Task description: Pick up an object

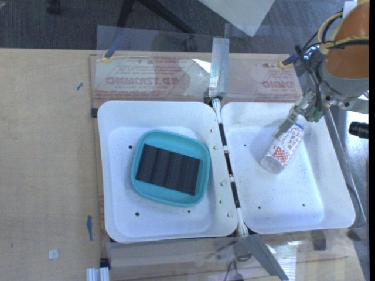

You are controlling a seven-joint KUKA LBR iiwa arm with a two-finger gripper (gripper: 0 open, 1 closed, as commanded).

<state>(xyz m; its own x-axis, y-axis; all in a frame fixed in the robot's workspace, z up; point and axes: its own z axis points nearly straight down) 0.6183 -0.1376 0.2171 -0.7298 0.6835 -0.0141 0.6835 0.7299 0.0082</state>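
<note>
**Gripper above a small bottle in the right bin**

A small clear bottle (282, 148) with a red-and-white patterned label lies tilted in the right bin (304, 209), its lower end toward the frame's centre and its upper end toward the upper right. The gripper (291, 125) meets that upper end from the upper right; whether its fingers are spread or pinching the bottle cannot be told. The grey arm (345, 51) with its orange band enters at the frame's upper right. In the left bin (117, 215) sits a teal tray (170, 167) holding dark rectangular blocks. Both white bins rest on a pale wooden bench (41, 157). An office chair base (117, 2) stands on dark carpet along the top.
</note>
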